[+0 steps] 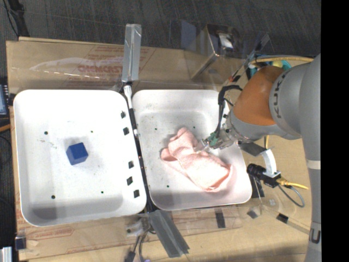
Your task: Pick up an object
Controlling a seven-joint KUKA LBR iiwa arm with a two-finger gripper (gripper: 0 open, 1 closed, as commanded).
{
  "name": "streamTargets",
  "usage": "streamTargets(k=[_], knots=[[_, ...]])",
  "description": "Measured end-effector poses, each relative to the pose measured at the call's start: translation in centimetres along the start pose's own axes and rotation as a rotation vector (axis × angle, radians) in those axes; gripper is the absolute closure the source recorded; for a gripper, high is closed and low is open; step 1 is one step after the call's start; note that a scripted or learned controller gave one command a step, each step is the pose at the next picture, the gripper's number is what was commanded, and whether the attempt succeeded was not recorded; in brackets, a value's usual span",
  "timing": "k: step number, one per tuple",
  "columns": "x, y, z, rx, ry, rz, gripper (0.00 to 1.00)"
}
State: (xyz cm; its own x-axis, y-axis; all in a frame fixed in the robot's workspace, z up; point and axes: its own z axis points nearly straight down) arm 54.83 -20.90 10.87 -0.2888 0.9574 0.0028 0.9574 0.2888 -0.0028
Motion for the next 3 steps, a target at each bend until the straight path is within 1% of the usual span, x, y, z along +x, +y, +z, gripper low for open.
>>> streamTargets(k=[1, 2, 3], knots=[[0.1, -0.9, -2.5, -0.002, -0.003, 0.018, 1.0], [-0.1, -0.2, -8.8, -0.002, -0.003, 0.074, 1.0], [-0.1, -0.2, -8.7, -0.002, -0.003, 0.075, 0.0]])
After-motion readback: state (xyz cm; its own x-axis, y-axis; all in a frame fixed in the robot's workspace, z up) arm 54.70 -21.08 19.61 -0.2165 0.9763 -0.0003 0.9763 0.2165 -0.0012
